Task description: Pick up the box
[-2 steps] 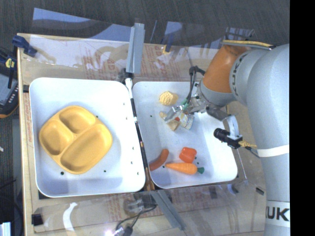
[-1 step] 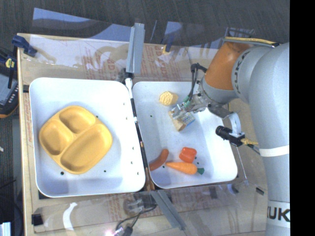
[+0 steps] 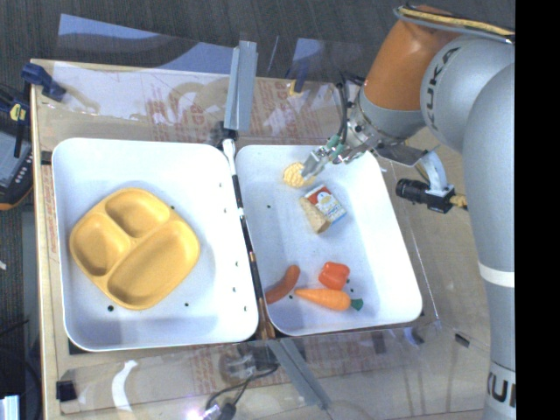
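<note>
Two shallow white bins sit side by side on the surface: the left bin and the right bin.

The left bin contains one item, a single yellow divided tray with three compartments.

The right bin contains five items: one small box, one small yellow object too small to identify, one orange carrot with a green end, one orange-red pepper, and one reddish-brown sausage.

That makes six loose items across the two bins, no kind appearing more than once.

One robot arm is present, carrying one gripper.
</note>
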You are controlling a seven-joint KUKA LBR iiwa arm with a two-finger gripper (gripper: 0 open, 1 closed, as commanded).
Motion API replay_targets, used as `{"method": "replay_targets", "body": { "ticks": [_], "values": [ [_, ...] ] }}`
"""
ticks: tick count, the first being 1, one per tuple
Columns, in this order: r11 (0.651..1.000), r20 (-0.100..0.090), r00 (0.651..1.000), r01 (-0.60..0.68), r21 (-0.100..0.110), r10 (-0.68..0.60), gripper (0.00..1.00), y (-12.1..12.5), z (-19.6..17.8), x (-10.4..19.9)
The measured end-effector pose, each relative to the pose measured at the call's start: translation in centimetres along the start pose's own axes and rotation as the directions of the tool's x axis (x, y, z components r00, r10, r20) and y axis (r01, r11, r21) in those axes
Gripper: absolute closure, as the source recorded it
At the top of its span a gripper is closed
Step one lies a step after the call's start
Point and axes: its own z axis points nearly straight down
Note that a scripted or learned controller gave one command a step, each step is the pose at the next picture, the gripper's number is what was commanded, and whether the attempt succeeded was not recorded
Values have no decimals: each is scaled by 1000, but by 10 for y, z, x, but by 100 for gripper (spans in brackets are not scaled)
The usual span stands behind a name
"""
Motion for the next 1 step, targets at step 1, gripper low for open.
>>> {"method": "replay_targets", "body": {
  "ticks": [1],
  "values": [
    [936, -3, 936, 351, 1, -351, 100, -48, 15, -31]
  ]
}}
